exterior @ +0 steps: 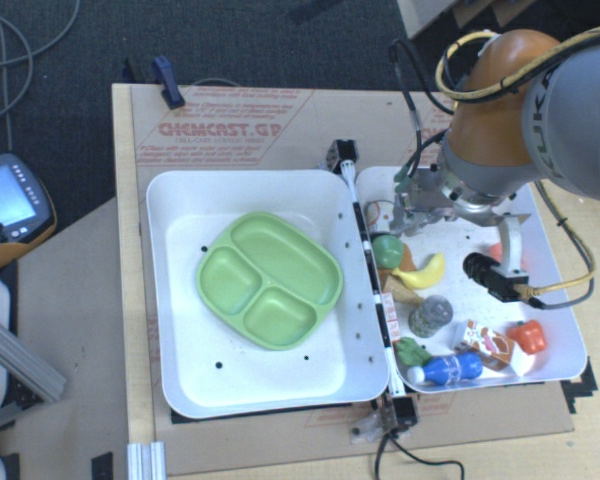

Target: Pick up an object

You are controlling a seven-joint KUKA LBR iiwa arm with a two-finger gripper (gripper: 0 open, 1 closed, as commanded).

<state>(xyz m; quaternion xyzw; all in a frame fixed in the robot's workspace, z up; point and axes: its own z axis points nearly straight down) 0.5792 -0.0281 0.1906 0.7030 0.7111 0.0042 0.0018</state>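
Note:
The right bin [568, 320] holds several small objects. A green ball [387, 250] lies by its left wall, with a yellow banana [426, 271] and an orange piece [407, 259] beside it. Nearer the front are a grey round lump [432, 314], a green item [411, 351], a blue bottle [450, 370], a white and red packet [489, 343] and a red-orange pepper [529, 336]. My gripper [408, 210] hangs low over the bin's far left corner, just above the green ball. The wrist body hides what lies under it.
The left bin [170, 268] holds a green divided plate [270, 279]. A black part [492, 278] of the arm's fitting and a yellow cable [560, 290] hang over the right bin's middle. The divider rail [368, 268] runs between the bins.

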